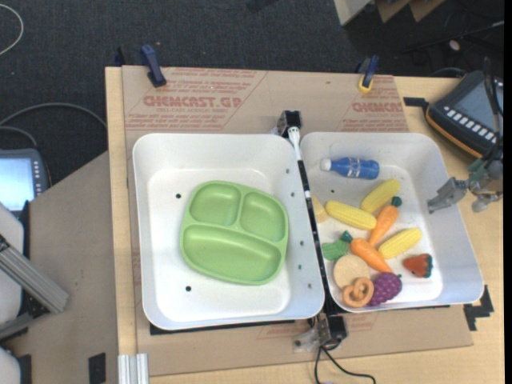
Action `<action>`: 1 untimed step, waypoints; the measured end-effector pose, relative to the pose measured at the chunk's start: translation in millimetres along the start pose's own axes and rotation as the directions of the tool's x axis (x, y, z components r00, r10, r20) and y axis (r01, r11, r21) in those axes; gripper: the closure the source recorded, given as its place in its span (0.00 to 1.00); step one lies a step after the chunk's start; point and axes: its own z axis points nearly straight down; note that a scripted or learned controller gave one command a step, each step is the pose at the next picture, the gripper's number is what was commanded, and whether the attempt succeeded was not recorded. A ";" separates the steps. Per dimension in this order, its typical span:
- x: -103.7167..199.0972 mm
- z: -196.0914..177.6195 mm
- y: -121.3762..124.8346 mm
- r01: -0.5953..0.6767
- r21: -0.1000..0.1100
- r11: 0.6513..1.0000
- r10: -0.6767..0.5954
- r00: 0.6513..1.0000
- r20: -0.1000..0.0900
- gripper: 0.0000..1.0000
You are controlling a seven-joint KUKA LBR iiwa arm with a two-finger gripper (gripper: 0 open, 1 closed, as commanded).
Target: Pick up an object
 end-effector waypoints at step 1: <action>41.4 127.3 70.2 0.007 0.002 1.000 -0.007 1.000 -0.004 0.00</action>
